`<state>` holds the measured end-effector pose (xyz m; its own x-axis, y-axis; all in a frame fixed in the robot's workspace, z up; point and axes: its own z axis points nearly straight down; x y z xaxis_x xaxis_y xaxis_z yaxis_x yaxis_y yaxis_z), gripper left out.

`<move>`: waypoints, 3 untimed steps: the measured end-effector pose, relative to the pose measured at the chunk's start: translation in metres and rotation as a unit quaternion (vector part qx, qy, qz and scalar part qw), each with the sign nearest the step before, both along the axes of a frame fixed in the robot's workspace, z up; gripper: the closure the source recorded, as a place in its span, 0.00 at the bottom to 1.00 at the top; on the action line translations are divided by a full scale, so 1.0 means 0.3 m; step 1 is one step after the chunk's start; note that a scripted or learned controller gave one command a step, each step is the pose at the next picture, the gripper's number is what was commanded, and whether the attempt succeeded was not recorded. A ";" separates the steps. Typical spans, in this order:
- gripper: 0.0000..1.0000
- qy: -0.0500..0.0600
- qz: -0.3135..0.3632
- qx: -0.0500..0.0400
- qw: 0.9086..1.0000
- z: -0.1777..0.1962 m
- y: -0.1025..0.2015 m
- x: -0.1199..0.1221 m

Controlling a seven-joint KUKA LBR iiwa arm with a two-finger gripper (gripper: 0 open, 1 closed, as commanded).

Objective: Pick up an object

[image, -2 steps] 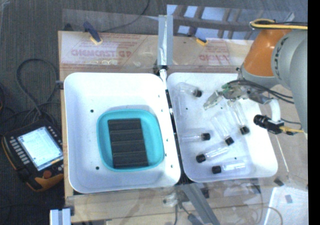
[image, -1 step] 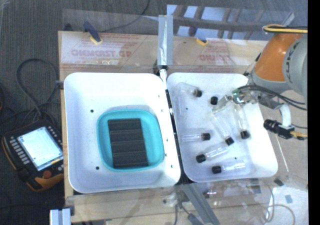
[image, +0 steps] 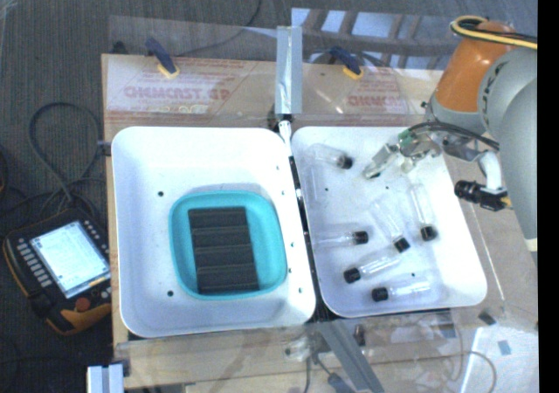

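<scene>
- We see the gripper over the upper part of the right bin, fingers spread, nothing between them.
- Clear vials with black caps lie scattered there; one vial sits just left of the fingers.
- The left bin holds a teal tray with dark slots.

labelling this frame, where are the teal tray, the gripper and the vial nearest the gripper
teal tray (image: 182,247), camera view, on its left rim
gripper (image: 381,166), camera view, midway between its fingertips
vial nearest the gripper (image: 334,156), camera view, on its clear body beside the black cap
</scene>
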<state>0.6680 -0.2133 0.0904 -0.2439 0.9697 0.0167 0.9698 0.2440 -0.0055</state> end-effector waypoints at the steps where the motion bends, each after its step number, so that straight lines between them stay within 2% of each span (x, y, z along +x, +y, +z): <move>1: 0.00 -0.012 0.042 -0.006 0.999 0.002 -0.015 -0.166; 2: 0.00 -0.002 0.066 -0.007 0.998 -0.005 0.036 0.004; 3: 0.00 -0.012 0.045 -0.007 0.999 0.003 -0.015 -0.224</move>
